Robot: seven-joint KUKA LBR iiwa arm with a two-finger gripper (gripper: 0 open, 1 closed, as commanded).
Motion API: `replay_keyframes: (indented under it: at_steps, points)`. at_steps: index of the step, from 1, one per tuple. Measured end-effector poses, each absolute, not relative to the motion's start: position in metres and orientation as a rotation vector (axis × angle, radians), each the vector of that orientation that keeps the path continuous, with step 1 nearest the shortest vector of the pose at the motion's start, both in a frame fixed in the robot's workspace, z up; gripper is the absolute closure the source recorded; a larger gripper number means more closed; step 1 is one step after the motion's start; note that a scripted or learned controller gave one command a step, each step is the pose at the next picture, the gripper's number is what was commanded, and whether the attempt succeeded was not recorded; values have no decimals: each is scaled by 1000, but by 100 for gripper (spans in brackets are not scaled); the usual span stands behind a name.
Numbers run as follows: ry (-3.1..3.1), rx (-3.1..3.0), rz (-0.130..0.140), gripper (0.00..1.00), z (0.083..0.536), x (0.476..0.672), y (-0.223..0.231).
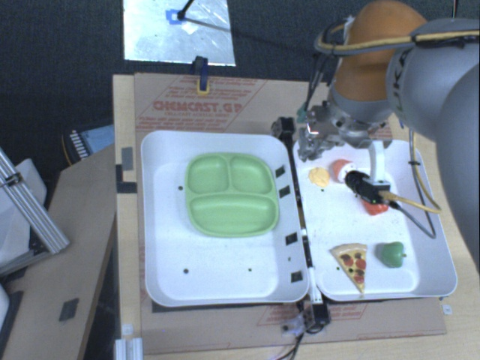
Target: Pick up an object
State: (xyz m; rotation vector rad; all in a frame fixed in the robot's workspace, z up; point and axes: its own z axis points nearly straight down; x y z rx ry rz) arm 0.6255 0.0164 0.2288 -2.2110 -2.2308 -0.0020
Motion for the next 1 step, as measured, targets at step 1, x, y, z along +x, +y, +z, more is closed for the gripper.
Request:
replay_keyframes:
  at_steps: [1]
  points:
    - [-2230,-2212,-1,100,233,615,65]
